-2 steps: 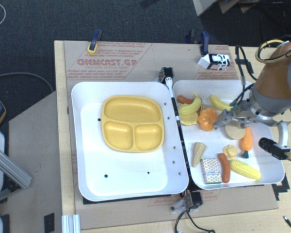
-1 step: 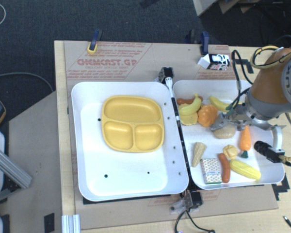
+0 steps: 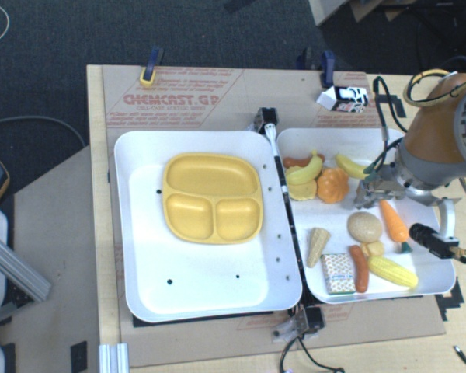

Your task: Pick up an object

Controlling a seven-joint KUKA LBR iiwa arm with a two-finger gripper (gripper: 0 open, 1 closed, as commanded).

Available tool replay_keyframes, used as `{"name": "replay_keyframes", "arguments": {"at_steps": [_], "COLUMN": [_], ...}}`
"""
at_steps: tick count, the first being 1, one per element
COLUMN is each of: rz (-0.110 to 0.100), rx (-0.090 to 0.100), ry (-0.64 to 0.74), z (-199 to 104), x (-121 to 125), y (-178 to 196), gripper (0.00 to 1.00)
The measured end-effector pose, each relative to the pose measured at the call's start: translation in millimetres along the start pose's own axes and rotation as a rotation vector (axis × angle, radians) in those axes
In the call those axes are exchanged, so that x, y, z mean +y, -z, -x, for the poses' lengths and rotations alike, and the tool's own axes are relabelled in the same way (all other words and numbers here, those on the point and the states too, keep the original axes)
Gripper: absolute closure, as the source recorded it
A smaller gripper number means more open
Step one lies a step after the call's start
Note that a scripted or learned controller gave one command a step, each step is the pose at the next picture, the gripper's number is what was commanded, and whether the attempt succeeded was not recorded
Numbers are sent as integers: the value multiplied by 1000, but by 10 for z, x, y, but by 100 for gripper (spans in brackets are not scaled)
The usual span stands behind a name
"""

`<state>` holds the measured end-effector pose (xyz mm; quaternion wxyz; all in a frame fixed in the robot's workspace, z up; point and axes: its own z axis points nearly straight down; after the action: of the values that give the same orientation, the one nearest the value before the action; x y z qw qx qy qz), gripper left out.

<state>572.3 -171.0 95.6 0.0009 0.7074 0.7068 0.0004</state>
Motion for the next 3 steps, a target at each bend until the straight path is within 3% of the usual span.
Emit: {"name": "replay_keyframes", "arguments": {"at_steps": [2, 3], "rz": [5, 4], "rx": [-2, -1], "ry": [1, 2], "z": [86, 90], "x": [-17, -6], "y": [1069, 1313], "gripper": [100, 100]}}
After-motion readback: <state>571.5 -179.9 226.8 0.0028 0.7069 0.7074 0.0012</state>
